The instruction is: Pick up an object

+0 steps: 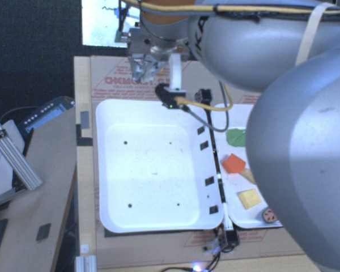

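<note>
My gripper (pixel 145 71) hangs beyond the far rim of the left white bin (pixel 153 174), over the cardboard base, with nothing seen in it. The right bin (pixel 245 220) holds a green piece (pixel 236 136), an orange block (pixel 233 163), a pale wedge (pixel 248 177), a yellow block (pixel 249 198) and a small brown round thing (pixel 268 214) near its front edge. The grey arm (pixel 294 95) crosses above the right bin and hides most of it.
A yellow cable (pixel 201 102) and a black connector (pixel 169 98) dangle from the wrist over the left bin's far right corner. Black clips (pixel 209 180) line the seam between the bins. A grey device (pixel 45 113) and a metal rail (pixel 11 157) lie to the left of the bench.
</note>
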Robot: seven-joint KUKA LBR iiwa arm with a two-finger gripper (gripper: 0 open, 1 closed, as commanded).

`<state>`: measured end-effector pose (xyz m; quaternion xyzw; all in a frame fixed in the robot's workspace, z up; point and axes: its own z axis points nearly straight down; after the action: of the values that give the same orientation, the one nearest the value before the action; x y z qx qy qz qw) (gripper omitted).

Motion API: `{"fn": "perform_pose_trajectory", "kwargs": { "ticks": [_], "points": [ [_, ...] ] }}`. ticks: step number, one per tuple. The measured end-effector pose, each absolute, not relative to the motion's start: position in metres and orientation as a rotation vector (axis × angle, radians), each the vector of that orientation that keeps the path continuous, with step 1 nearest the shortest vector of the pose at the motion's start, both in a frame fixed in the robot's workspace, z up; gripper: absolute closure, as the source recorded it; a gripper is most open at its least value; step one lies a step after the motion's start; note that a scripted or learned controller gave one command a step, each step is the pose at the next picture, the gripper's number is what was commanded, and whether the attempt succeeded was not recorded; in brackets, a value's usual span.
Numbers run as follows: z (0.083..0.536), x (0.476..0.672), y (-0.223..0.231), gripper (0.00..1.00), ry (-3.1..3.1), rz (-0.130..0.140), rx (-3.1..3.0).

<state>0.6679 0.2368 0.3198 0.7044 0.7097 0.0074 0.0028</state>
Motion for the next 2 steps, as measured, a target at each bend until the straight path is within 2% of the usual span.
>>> {"fn": "perform_pose_trajectory", "kwargs": {
  "ticks": [1, 2],
  "points": [
    [0.215, 0.667, 0.234, 1.00, 2.226, -0.011, 2.222],
    [0.192, 0.630, 0.187, 1.00, 2.222, -0.007, 2.224]
  ]
}}
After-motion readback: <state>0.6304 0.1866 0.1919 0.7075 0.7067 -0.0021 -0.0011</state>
